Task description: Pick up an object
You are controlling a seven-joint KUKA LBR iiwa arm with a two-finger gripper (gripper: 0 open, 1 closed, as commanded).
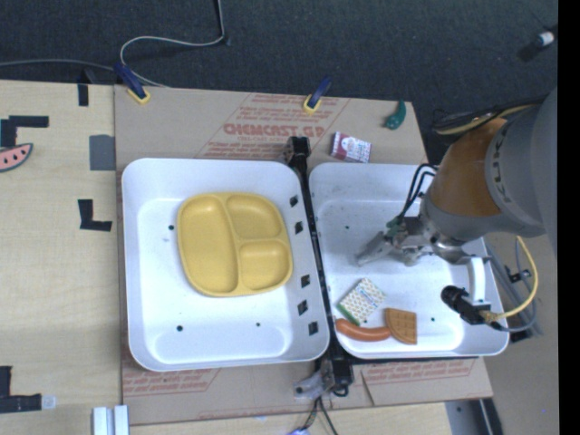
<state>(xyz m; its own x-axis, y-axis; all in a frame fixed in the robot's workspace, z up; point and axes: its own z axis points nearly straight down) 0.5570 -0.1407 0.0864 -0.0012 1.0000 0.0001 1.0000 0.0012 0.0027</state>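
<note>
The yellow divided plate [235,243] fills much of the left bin [145,270], leaving bare floor along its near edge. In the right bin [362,181], a checkered block [362,301], sausage [362,332] and cracker [401,324] crowd the near side; the far half lies open.

One camera sits high above the bench [54,207], looking down at a slant on both bins [145,270].

A pale wood tabletop [54,270] fills the lower part, marked with black tape pieces [89,216]. A brown cardboard sheet [263,130] with red print lies on it, held by two yellow-and-blue clamps [316,96] at its far edge. Beyond is dark carpet [362,25], crossed by a thin cable [172,39].
</note>
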